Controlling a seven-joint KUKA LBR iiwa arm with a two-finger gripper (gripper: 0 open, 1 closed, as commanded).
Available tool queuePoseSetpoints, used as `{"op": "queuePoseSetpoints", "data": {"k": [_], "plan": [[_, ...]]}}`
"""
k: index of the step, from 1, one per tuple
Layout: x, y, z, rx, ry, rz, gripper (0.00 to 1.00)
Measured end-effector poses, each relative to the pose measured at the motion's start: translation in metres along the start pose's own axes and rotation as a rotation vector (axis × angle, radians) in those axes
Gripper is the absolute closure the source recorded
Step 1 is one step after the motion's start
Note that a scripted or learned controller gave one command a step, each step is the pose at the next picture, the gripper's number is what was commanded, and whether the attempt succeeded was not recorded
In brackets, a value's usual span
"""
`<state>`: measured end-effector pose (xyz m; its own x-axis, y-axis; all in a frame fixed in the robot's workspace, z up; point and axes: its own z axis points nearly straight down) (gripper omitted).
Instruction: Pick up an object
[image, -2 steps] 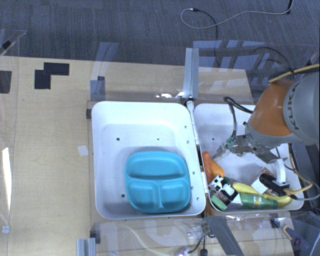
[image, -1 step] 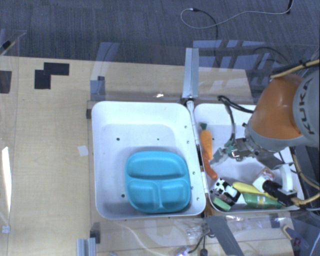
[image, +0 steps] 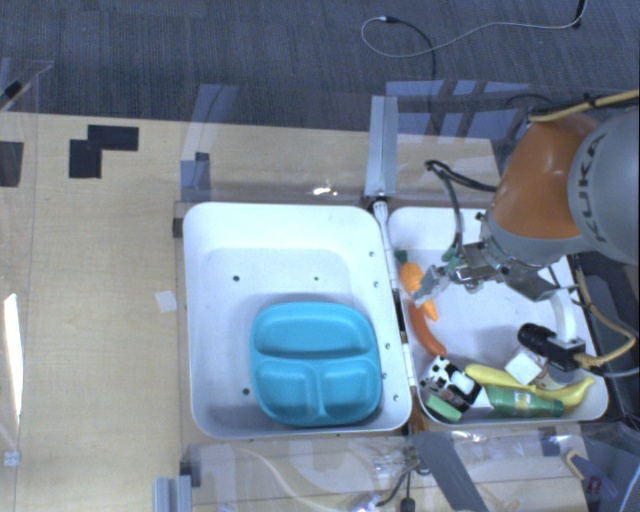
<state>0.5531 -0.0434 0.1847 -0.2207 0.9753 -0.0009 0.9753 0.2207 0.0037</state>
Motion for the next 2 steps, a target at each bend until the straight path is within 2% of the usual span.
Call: {"op": "queuePoseSetpoints", "data": {"k": [1, 2], "plan": [[-0.004, -0.058, 0.0, 0.0, 0.0, 0.085, 0.0], [-0.038, -0.028, 0.051, 0.0, 0.0, -0.025, 0.0]]}}
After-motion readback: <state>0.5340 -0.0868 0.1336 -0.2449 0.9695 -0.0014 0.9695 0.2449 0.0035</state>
